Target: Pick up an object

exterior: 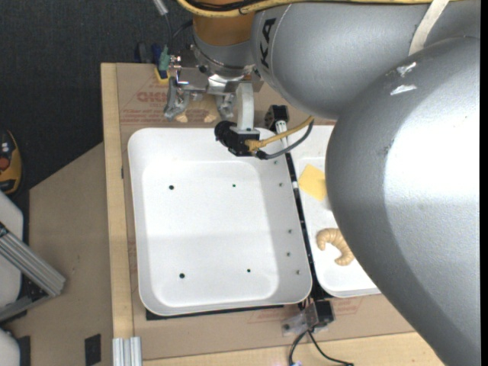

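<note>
1. Jaws: they hang from the wrist beyond the far rim of the left bin [145,204], over the brown counter [114,166]. Whether they are spread or pressed together cannot be told from this angle. Nothing is seen gripped between them.
2. Wrist: the orange band [221,6] sits directly above the jaws, past the left bin's far edge. Yellow and black cables [229,10] wrap around it.
3. Black fitting [235,139]: a dark part with a tan cable lies at the left bin's far rim, towards its right corner. Whether it rests on the rim or hangs just above it cannot be told.
4. Left bin: white and shallow, with four small dark dots on its floor.
5. Right bin [324,277]: it stands touching the left bin's right side and is largely covered by the grey arm [412,151].
6. Task items: a flat yellow piece [313,181] lies in the right bin, just beside the wall shared with the left bin. A tan crescent-shaped piece [336,245] lies in the same bin, nearer the camera than the yellow piece and apart from it. Both lie well apart from the jaws.
7. Counter: red printing [149,97] shows beyond the left bin's far left corner.
8. Small black connector [319,313]: it sits on the counter just off the left bin's near right corner.
</note>
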`<state>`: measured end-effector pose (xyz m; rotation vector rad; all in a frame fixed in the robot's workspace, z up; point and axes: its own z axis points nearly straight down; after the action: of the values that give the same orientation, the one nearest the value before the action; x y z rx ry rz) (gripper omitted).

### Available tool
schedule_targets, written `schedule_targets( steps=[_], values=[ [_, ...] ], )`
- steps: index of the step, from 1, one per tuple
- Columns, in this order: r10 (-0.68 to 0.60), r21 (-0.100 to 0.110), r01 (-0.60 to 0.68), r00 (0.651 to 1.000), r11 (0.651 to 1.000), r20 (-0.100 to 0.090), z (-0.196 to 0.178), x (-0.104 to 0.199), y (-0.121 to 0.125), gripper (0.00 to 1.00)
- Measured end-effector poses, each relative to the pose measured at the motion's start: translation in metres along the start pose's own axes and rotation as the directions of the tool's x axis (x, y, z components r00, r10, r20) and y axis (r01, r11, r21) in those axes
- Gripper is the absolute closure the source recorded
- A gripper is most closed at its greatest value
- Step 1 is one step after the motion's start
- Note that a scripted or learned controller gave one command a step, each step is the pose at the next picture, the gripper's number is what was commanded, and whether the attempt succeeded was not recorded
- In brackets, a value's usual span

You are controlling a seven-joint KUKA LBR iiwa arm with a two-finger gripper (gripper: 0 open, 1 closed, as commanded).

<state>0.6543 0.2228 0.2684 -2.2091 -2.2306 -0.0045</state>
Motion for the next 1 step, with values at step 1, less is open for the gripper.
schedule_targets(
  steps=[1],
  values=[
    [0.007,-0.006,-0.007,1.000,1.000,0.001,-0.0415,0.0028,-0.0061,1.00]
  ],
)
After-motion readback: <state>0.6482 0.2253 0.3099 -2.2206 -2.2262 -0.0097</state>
